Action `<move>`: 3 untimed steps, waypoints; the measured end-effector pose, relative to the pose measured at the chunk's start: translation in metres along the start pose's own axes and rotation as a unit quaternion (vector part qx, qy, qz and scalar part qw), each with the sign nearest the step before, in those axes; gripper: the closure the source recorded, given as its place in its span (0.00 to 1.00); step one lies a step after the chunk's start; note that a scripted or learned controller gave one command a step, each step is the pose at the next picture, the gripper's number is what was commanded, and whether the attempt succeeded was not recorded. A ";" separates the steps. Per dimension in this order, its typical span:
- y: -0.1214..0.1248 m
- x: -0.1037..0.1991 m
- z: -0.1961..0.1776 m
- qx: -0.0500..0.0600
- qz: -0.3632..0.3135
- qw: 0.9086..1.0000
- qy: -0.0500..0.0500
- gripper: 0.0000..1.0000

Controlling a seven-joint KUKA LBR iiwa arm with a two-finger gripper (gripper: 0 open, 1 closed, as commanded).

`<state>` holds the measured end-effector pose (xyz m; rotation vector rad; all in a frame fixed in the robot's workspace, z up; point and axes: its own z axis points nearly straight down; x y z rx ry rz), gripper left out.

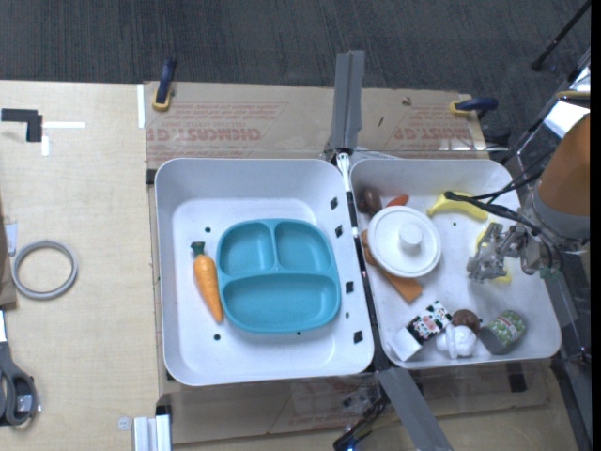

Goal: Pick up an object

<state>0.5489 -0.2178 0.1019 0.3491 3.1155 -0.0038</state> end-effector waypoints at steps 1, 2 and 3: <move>0.000 0.000 0.000 0.000 0.000 1.000 0.000 0.00; 0.002 -0.024 0.009 -0.001 0.043 0.999 0.001 0.00; 0.016 -0.047 0.009 0.000 0.074 0.997 0.001 0.00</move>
